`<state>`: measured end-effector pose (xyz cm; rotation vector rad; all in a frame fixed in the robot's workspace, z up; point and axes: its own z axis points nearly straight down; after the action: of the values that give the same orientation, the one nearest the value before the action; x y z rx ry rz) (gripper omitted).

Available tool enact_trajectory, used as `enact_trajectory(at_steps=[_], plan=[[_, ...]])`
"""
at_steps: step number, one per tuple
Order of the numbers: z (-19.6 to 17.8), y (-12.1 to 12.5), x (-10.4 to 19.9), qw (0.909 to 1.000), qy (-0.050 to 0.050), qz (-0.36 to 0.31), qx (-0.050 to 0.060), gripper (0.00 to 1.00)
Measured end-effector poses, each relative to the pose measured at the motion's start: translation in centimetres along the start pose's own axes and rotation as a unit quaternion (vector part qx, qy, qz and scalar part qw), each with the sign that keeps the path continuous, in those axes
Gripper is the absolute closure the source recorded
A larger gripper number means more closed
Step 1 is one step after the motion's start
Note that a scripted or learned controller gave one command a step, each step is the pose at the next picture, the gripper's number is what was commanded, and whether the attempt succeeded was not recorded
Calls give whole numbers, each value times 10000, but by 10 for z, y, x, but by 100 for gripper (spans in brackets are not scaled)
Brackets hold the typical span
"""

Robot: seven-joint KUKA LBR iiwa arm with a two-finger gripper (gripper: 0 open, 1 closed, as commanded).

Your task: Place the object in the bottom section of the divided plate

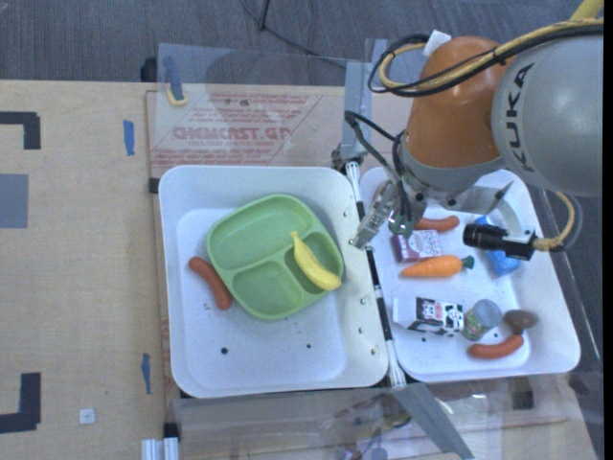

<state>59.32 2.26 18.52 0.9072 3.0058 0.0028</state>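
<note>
A green divided plate (251, 230) sits in the left bin (249, 367). A yellow banana (314, 263) lies in the plate's right section, its lower end near the rim. My gripper (383, 224) hangs over the wall between the two bins, just right of the plate. Its fingers are open with nothing between them. A red sausage (210, 283) lies on the bin floor against the plate's left rim.
The right bin (560, 353) holds an orange carrot (436, 266), a maroon packet (419, 245), a small red sausage (439, 224), a cow-patterned carton (439, 314), a grey can (482, 316) and another sausage (496, 349).
</note>
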Motion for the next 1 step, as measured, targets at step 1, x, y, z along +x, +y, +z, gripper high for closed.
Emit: enact_trajectory(at_steps=[1], plan=[[-65,45,-11,9820,-28,-1890,-16,100]])
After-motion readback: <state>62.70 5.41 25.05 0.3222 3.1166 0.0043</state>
